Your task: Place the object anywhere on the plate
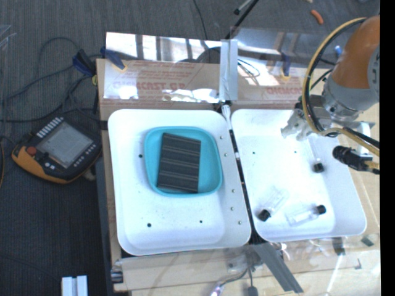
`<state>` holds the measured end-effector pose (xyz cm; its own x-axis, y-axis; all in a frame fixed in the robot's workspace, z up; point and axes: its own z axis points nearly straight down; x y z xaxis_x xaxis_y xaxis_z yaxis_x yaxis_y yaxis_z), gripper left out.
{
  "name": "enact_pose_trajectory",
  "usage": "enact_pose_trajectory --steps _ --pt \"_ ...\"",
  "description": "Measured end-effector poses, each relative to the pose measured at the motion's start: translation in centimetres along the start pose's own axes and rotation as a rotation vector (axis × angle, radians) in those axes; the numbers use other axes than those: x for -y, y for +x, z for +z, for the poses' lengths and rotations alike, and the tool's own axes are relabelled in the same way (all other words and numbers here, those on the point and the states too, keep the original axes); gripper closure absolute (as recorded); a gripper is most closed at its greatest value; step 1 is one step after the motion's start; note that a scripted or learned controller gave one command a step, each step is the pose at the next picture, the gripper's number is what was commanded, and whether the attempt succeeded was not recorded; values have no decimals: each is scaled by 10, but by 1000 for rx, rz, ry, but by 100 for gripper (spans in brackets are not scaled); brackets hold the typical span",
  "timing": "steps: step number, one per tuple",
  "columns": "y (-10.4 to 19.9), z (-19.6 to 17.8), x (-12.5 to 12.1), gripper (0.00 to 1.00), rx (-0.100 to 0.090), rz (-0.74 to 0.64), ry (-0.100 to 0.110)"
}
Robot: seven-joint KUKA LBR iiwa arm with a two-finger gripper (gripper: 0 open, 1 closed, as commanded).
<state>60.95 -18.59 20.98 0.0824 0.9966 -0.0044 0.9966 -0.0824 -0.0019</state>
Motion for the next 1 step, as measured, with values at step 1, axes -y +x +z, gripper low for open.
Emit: enact_pose_trajectory --steps 1 --pt "0 0 0 0 0 0 0"
